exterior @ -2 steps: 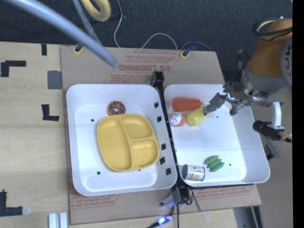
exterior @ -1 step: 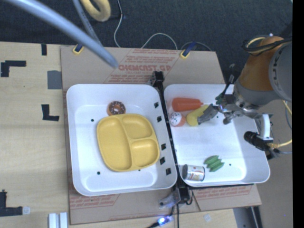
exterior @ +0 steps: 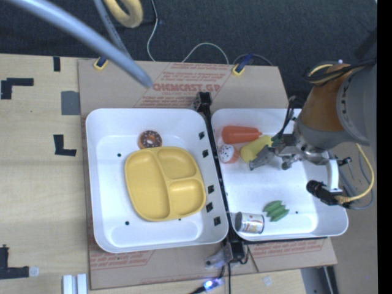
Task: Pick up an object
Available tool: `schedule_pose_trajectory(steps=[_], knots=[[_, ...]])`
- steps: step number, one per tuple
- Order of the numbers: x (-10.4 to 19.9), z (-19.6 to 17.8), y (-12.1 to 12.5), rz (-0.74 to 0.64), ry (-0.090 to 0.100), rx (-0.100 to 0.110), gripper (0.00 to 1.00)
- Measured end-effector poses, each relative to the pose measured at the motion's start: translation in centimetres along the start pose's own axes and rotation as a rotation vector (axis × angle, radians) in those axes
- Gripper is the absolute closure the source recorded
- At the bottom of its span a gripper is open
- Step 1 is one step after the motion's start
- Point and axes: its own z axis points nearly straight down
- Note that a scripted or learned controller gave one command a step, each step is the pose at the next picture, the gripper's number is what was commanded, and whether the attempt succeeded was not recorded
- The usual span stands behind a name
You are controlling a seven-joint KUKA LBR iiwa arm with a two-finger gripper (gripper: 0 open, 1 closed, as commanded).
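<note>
1 tray [exterior: 164, 184] | 1 donut [exterior: 149, 139] | 1 carrot [exterior: 240, 133] | 1 can [exterior: 250, 223]

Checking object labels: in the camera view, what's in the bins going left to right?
Yellow divided plate → metal can → green toy → tool sits further up, beside the yellow piece.

You are looking at a robotics lab: two white bins [exterior: 98, 164] clipped side by side on printed cardboard [exterior: 184, 84] over a wooden counter [exterior: 37, 182] marked with black tape, dark carpet [exterior: 275, 17] beyond its far edge, loose cables [exterior: 184, 54], and toy props like a yellow divided plate [exterior: 164, 182]
</note>
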Motion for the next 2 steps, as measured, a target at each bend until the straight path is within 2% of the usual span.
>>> schedule_pose_trajectory(steps=[1, 2], knots=[[0.1, -1.3, 0.1, -0.002, 0.0, -0.003, 1.0], [1.0, -7.1, 0.4, -0.002, -0.001, -0.011, 1.0]])
